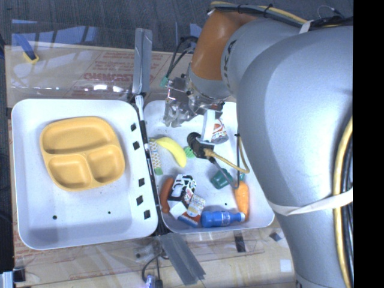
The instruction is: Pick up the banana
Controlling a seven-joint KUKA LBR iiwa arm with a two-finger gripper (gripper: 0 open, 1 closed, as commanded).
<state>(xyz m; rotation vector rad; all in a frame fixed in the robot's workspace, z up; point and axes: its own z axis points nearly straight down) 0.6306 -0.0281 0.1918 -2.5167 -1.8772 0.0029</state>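
— Where's the small curved yellow banana [170, 150]?

— In the right-hand shallow white bin [257, 219], near its left wall, lying flat just below the metal two-finger gripper [174, 118], which hovers above it holding nothing.

— Tricky?

— Looks light, smooth, probably rigid plastic. I'd pinch across its middle; the tapered ends would slip.

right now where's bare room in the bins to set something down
Free: the left bin floor in front of the yellow divided plate, and its strip beside the divider. Crowded: the right bin, with the banana, blue bottle, carrot and the gripper hanging above its far end.
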